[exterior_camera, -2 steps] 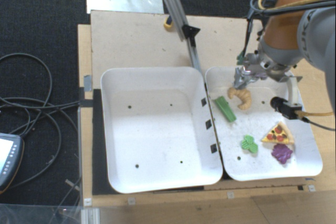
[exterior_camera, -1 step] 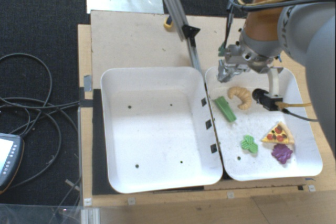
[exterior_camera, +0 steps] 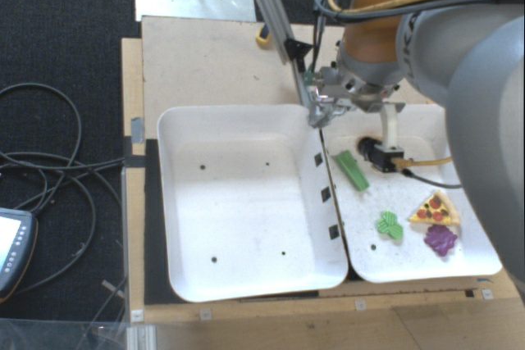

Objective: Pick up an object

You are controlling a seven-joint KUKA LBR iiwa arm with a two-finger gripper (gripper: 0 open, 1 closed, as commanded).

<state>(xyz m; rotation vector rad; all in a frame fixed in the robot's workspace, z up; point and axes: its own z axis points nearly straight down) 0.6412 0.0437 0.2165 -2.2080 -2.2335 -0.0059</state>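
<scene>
In the right bin lie a long green block, a small green leafy piece, a pizza slice and a purple bunch of grapes. My gripper hangs over the far end of the divide between the two bins, up and left of the green block. Nothing shows between it and the bins' rims. The big grey arm and its orange band cover the right bin's far right corner.
The left bin sits beside the right one, their rims meeting along a line with black clips. A slanted metal pole crosses behind the gripper. Cables and a tablet lie on the floor at left.
</scene>
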